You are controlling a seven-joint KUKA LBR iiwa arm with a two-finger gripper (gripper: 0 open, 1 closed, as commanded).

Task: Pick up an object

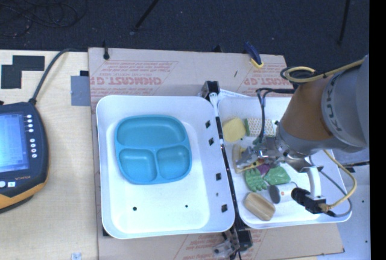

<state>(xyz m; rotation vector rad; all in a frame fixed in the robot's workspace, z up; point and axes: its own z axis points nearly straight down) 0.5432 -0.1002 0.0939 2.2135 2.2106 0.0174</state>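
Judging from its knobbly, rubbery look, the green toy (265, 179) is probably light and a little soft, likely to give under a squeeze rather than slip away. It seems to be two lumpy pieces lying side by side, a darker one to the left and a brighter one to the right. A grip across the narrow width of one piece should hold better than a grab at both together.

The toy lies in the right bin (295, 213), near the middle, in a tight cluster of things. A tan block (259, 206) sits just below it in the picture. A yellow sponge (234, 129) rests higher up, near the wall between the bins. Small mixed bits, too jumbled to name, lie between the sponge and the toy.

The gripper (260, 155) hangs low over that jumble, just above the green toy, and the arm's bulk hides much of it. Whether the claw is spread or pressed together cannot be told, and nothing can be seen held in it.

The left bin (151, 212) holds a blue plate (154, 147) with three hollows, well apart from the gripper.
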